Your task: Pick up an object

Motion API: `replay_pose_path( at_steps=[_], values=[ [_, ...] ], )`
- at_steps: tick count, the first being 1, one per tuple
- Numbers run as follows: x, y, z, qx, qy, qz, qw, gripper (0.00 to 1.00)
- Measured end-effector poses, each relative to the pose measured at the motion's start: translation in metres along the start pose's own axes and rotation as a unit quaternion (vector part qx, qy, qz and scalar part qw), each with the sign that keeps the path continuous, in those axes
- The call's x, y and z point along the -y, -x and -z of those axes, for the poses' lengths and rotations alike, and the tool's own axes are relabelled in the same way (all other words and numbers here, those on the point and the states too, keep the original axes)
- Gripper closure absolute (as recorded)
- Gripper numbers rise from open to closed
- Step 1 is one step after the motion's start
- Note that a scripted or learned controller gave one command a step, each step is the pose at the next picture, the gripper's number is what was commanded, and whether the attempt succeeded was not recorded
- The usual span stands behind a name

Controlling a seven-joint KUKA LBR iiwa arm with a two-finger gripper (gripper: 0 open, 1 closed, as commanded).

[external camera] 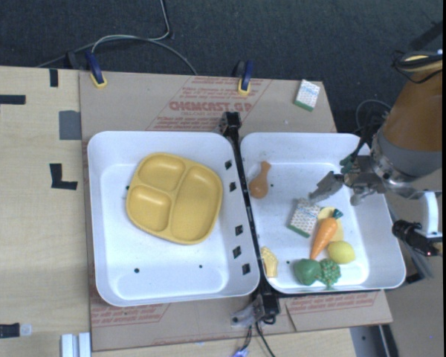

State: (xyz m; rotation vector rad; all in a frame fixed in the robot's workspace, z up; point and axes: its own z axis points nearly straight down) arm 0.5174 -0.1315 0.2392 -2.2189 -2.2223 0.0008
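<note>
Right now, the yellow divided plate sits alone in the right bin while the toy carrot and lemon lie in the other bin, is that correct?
Not quite: the yellow divided plate sits alone in the left bin, as the camera view shows. The toy carrot and lemon do lie in the other bin.

Grey arm with orange band (418, 110) reaches in from right, two-finger metal gripper (328, 187) angled down-left, fingers spread apart, nothing between them.
</note>
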Motion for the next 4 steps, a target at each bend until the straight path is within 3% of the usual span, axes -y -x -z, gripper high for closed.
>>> replay_pose_path(
  at_steps=[1, 2, 3, 4],
  values=[
    [0.021, 0.056, -0.153, 0.001, 0.001, -0.001, 1.0000, 0.00],
    [0.032, -0.009, -0.153, 0.001, 0.003, 0.000, 1.0000, 0.00],
    [-0.033, -0.022, -0.153, 0.001, 0.003, 0.000, 1.0000, 0.00],
    [-0.033, -0.022, -0.143, 0.002, 0.003, 0.000, 1.0000, 1.00]
  ],
)
